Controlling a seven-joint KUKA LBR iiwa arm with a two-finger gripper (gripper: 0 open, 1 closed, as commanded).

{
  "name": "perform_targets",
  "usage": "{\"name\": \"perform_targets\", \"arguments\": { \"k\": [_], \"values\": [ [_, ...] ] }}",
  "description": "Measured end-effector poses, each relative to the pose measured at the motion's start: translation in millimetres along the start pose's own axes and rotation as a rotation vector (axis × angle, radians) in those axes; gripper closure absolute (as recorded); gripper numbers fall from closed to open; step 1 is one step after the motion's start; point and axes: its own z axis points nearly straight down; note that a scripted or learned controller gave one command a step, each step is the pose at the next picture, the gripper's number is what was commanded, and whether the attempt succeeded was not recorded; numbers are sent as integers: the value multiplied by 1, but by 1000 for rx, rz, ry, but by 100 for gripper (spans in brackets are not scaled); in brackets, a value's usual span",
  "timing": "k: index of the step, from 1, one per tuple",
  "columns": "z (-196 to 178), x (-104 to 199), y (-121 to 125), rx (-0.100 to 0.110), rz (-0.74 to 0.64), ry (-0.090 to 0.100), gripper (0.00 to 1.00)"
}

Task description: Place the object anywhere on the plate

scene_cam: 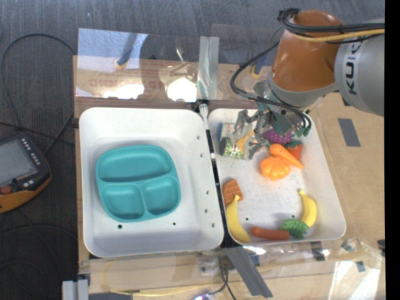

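The end effector (257,132) blurs into the clutter beneath it, its finger spacing unreadable, partly covering purple grapes (277,136), while the arm (369,61) is cut off by the right edge.

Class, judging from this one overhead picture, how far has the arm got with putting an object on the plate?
Done: nothing yet; no toy lies on the teal plate in the left bin. In hand: the end effector is low over the right bin, among the packet, grapes and carrot; a grasp cannot be confirmed. Left: lift one, carry it across, set it down.
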Motion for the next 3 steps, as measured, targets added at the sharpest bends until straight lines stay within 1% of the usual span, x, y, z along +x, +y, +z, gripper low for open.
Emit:
{"name": "perform_targets", "arguments": {
  "k": [1, 2, 3],
  "values": [
    [-11, -37, 53, 1, -190, 0, 100],
    [-26, -28, 107, 1, -233, 1, 100],
    [-3, -34, 190, 0, -427, 2, 100]
  ]
}}
